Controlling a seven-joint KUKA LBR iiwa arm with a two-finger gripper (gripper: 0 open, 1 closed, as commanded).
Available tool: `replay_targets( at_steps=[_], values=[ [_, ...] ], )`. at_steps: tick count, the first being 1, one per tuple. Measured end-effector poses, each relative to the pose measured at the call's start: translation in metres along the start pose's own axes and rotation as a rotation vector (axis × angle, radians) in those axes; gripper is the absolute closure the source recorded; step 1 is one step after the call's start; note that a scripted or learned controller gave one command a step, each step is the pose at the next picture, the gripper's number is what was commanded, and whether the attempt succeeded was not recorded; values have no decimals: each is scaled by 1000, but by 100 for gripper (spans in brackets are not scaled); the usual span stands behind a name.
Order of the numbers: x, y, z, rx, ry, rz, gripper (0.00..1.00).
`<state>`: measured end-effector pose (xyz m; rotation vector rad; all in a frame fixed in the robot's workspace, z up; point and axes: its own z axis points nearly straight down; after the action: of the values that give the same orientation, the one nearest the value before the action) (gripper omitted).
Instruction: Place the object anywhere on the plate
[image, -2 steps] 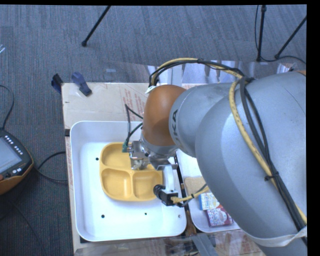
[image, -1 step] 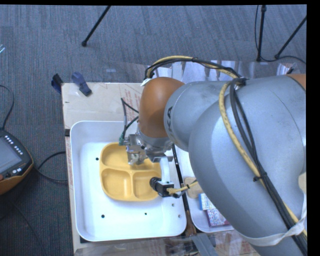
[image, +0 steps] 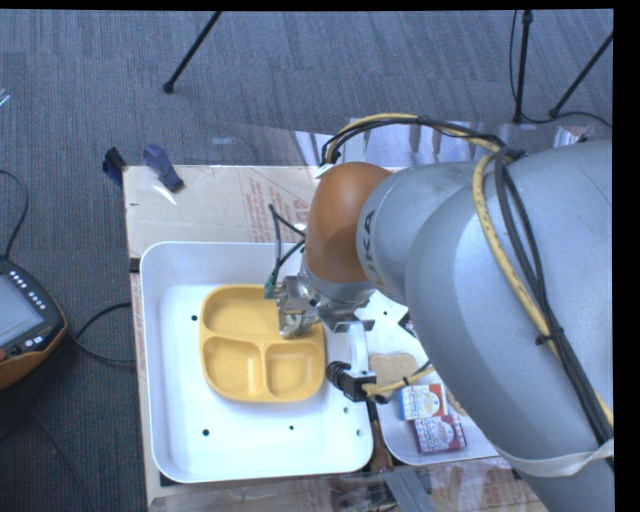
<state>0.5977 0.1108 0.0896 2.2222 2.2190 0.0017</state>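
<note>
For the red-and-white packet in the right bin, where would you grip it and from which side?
Grip the packet across its narrow width, coming straight down from above. It seems to lie flat, so only its side edges offer purchase. Another packet touches its upper end and the arm overhangs the bin, so space is tight.

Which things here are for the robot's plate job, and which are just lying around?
For the job:
- yellow plate with three sections, in the left bin
- gripper, over the plate's right edge

Just lying around:
- red and white packet in the right bin
- tan slice beside it
- blue clamp at the bench's back corner
- handheld screen on the floor
</note>
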Motion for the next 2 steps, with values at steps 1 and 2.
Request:
replay_targets(
  at_steps=[1,2],
  values=[
    [34,0,0,-2,2,-1,100],
    [-41,-3,-102,-4,0,2,100]
  ],
)
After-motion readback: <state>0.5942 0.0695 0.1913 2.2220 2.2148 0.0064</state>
